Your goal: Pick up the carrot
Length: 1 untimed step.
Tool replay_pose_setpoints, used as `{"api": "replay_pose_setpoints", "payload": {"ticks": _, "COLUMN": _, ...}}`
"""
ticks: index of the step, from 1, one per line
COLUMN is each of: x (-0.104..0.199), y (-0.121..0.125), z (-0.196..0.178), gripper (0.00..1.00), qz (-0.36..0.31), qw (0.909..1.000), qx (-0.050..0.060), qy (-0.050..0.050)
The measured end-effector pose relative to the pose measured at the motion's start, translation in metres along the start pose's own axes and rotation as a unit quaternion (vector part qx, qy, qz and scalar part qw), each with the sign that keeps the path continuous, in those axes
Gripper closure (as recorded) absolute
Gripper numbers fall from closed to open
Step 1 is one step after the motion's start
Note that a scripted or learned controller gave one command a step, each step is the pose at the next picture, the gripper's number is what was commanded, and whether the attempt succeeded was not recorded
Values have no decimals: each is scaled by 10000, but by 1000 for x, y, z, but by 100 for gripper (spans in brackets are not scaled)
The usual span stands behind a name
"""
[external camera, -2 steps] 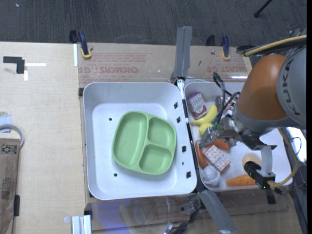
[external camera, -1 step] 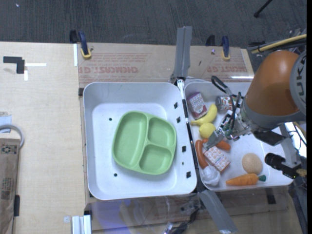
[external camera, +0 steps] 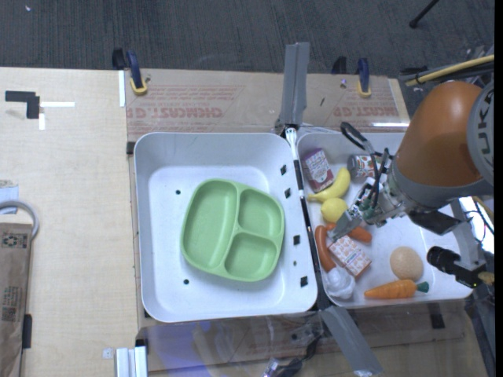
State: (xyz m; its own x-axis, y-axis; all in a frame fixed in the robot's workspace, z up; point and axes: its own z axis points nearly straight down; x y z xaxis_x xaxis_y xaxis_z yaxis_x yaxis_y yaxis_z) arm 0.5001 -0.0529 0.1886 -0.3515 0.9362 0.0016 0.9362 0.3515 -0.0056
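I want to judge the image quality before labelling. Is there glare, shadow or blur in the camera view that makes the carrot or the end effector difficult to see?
Camera view: the carrot is sharp and evenly lit in the right bin; the end effector is darker and cluttered, under the arm's bulk; glare whitens the bin's right rim; the green plate is clear.

The pale wooden surface [external camera: 71,210] carries two shallow white bins side by side — the right bin [external camera: 440,293] lies under the pincer [external camera: 351,220], the left bin [external camera: 157,289] just to its left. Far left of the pincer, a brown paper bag [external camera: 14,289] lies at the edge.
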Motion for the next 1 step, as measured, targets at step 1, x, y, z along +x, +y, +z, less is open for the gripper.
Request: {"api": "replay_pose_setpoints", "payload": {"ticks": 1, "x": 35, "y": 16, "z": 0, "gripper": 0, "qz": -983, "qw": 9952, "qx": 7, "qy": 3}}
